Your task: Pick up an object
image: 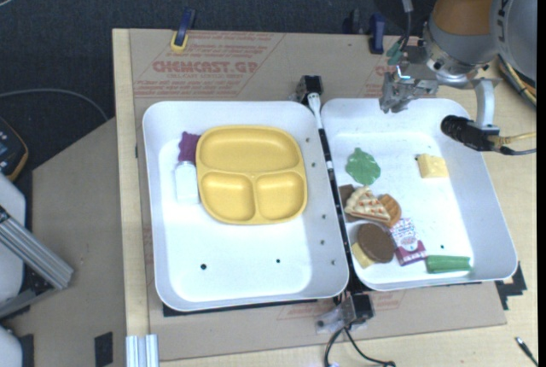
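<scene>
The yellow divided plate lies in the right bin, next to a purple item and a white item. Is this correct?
Not quite. In the camera view, the yellow divided plate lies in the left bin, not the right one. The rest holds: a purple item and a white item sit beside it.

Glossy yellow plastic tray; smooth white bins; matt cardboard.
</scene>
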`<state>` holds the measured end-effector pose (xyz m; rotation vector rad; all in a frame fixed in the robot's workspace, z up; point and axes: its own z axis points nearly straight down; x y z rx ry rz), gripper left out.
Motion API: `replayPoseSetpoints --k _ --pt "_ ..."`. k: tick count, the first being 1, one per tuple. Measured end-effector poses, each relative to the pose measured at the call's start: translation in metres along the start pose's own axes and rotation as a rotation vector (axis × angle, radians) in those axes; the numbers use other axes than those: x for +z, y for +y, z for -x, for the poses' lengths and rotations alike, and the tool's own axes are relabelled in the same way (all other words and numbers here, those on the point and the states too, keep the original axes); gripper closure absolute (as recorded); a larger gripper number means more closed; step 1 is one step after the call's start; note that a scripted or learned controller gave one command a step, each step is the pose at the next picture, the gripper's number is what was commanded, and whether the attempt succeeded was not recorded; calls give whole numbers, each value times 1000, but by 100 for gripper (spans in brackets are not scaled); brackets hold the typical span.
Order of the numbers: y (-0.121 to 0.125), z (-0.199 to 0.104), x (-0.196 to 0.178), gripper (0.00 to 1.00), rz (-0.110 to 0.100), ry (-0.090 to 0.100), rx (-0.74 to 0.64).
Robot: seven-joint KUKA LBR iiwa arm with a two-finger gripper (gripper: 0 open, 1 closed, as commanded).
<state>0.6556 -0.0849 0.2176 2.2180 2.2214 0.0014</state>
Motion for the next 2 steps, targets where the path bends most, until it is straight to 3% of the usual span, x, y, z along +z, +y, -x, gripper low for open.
replayPoseSetpoints --k 1,2 --pt "-5 7 -19 100 2 0 2" --pt "-3 4 4 100 -5 1 0"
